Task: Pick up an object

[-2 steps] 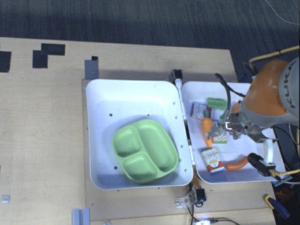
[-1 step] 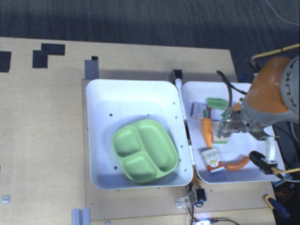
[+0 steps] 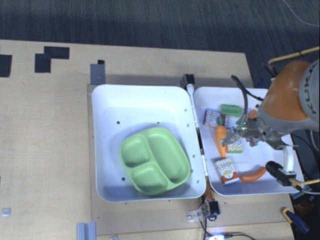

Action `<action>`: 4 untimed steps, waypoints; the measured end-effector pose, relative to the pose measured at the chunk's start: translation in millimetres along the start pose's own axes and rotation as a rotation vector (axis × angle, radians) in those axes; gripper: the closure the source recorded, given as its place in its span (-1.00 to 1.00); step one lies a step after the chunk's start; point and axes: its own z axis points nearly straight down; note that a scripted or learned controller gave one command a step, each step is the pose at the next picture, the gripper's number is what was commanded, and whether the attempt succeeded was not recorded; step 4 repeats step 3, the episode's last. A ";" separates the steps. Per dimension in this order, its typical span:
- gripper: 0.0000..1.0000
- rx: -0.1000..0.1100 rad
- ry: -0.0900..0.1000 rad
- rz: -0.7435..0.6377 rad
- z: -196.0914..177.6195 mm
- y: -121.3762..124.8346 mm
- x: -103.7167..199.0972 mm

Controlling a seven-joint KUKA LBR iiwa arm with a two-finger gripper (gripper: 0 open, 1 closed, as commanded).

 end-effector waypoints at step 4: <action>1.00 0.001 -0.001 0.002 -40.0 -34.5 -3.0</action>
